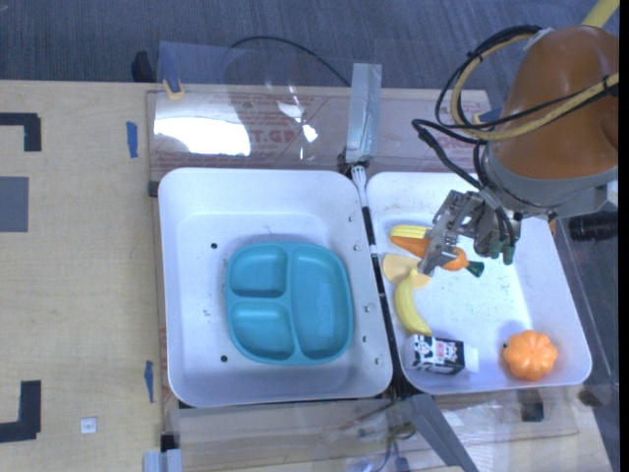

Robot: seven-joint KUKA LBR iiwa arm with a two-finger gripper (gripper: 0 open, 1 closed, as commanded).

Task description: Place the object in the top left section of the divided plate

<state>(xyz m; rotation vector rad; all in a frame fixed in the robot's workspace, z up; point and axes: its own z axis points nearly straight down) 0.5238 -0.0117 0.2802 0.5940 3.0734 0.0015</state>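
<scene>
Camera view, divided plate (290, 303) in left bin (187, 214), banana (406, 303) in right bin (550, 293)

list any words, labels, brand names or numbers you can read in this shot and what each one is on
No text reads clearly enough to quote.
Small carton in the right bin: black-and-white printing, too blurred to read.
Clear panel behind the left bin: faint reddish printing beneath it, washed out by glare, unreadable.
Divided plate, banana and small orange pumpkin: no visible markings.
</scene>
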